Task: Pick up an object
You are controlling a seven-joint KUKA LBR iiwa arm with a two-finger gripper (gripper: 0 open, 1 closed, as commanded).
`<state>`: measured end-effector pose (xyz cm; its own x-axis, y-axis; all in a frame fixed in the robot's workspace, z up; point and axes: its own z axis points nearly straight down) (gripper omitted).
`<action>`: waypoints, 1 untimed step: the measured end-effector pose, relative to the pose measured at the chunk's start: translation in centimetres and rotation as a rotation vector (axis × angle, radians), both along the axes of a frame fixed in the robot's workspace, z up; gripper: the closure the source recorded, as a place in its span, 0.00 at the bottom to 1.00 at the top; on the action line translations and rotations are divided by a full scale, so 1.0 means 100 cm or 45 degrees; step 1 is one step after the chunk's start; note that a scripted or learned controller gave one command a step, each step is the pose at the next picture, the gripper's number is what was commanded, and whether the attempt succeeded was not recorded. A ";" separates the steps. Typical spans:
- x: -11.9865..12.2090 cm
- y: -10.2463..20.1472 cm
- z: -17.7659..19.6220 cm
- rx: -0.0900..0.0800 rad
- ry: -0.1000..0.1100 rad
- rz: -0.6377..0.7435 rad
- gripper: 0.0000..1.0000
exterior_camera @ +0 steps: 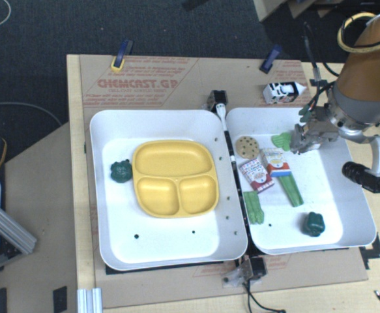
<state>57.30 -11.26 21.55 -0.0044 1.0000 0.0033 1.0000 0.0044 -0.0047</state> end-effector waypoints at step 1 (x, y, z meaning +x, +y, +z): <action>-0.031 0.045 0.003 0.000 0.000 0.000 1.00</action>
